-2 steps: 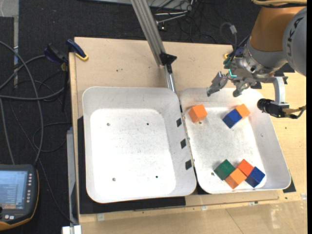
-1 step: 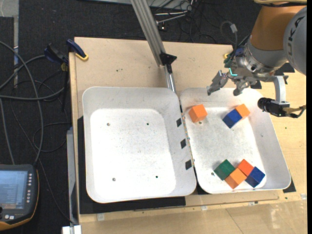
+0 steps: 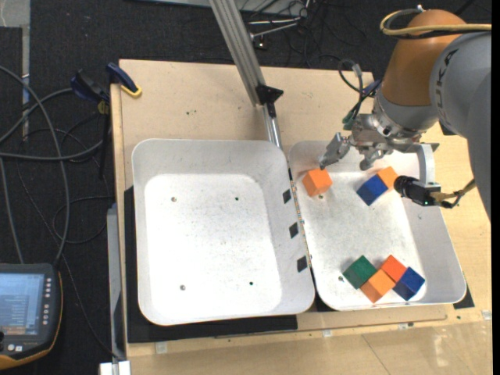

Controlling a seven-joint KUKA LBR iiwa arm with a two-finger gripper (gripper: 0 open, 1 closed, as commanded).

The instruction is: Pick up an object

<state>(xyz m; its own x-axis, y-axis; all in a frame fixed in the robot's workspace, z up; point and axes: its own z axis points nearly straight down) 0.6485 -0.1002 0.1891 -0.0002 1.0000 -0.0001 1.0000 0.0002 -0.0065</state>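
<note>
The arm reaches in from the right over the right bin (image 3: 437, 244), its orange band and grey wrist hanging above the bin's far end. The gripper (image 3: 349, 153) sits low there with its two fingers spread apart and nothing between them, one finger (image 3: 331, 151) angled out toward the left, the other nearer the blue cube (image 3: 373, 189). The nearest candidate is the orange cube (image 3: 316, 182), which lies in the far left part of the right bin, close to the wall it shares with the left bin (image 3: 156, 233). From the gripper, that cube lies just to the left and a little toward the camera, with the left finger's tip ending near the cube's far upper edge; whether they touch cannot be told. The cube is roughly square, so it has no real long axis, but it sits slightly turned relative to the bin walls. The blue cube lies on the other side, just toward the camera and to the right of the fingers, about as near. Another orange block (image 3: 386, 176) peeks out beside the blue cube. Judging from this, the gripper straddles neither cube yet: to take the orange one it would need a short shift left and toward the camera before closing. A green cube (image 3: 360, 272) and its neighbours lie clustered at the near end, well apart.
</note>
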